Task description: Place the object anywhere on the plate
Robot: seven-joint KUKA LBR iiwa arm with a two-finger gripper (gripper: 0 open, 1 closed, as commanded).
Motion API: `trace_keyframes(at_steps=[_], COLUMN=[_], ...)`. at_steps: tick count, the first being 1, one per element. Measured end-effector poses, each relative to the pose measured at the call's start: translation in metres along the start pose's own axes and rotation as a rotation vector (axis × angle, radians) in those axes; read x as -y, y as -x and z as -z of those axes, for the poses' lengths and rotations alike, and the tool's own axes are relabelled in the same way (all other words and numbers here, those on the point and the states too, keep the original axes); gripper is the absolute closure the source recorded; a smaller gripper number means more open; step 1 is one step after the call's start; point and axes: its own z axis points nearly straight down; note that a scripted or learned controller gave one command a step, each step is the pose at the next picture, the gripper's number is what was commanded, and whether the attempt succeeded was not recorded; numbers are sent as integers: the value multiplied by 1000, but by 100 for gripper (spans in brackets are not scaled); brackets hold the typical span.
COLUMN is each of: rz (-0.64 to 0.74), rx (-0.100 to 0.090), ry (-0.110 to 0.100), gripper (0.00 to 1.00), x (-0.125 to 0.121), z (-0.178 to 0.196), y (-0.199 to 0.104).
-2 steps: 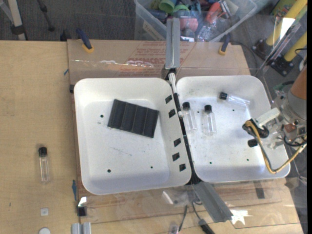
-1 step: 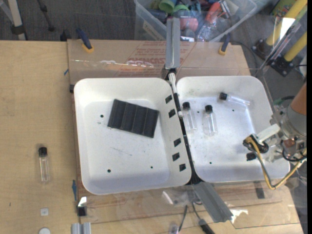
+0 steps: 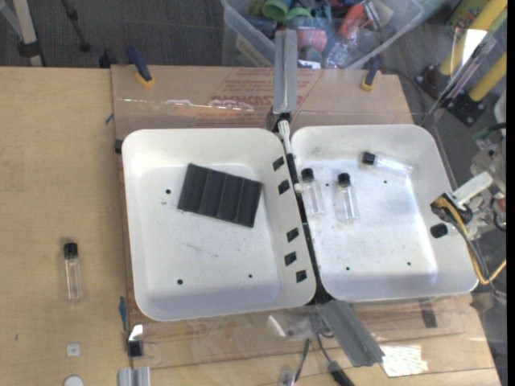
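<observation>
1. Three clear, black-capped glass vials (image 3: 346, 198) are lying well apart from the plate, in the right bin (image 3: 386, 248).
2. A dark, ribbed rectangular plate (image 3: 220, 195) is sitting askew in the smooth white left bin (image 3: 201, 272).

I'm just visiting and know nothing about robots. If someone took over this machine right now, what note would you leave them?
Black ribbed rectangular plate: lies flat in the left white bin, nothing on it.
Three clear glass vials with black caps lie in the right white bin, none being held.
A fourth similar vial lies on the wooden bench, outside the bins.
Done: nothing yet.
Left: pick one vial, carry it over, set it on the plate.
</observation>
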Motion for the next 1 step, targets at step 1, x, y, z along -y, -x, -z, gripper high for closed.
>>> trace_keyframes(at_steps=[1], rz=[-69], rx=[-20], ry=[4], gripper=[100], x=[-15], z=[-37], y=[-67])
